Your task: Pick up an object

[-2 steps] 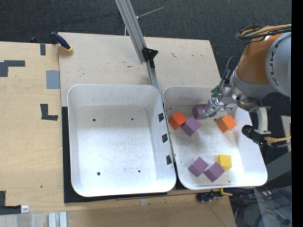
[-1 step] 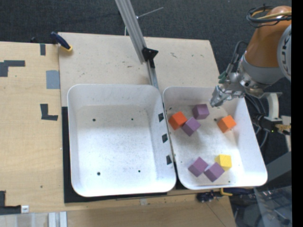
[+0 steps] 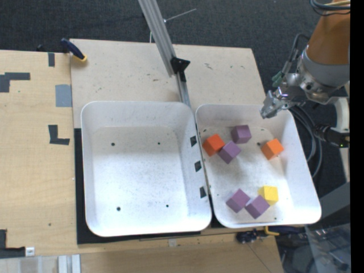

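Observation:
The right bin (image 3: pixel 301 169) holds several small cubes. Two orange cubes sit at its upper left (image 3: pixel 213 144) and at its right side (image 3: pixel 272 148). Purple cubes lie near the top (image 3: pixel 241 133), (image 3: pixel 230 151) and two more near the front (image 3: pixel 238 200), (image 3: pixel 257 206). A yellow cube (image 3: pixel 269 194) rests beside those front ones. My gripper (image 3: pixel 272 106) hangs above the bin's upper right corner, away from every cube, with nothing visible between its fingers.
The left bin (image 3: pixel 91 169) lies beside the right one, with a raised rim between them. A slanted metal rail (image 3: pixel 162 33) crosses the bench behind the bins. Cables trail along the right of the arm (image 3: pixel 330 44).

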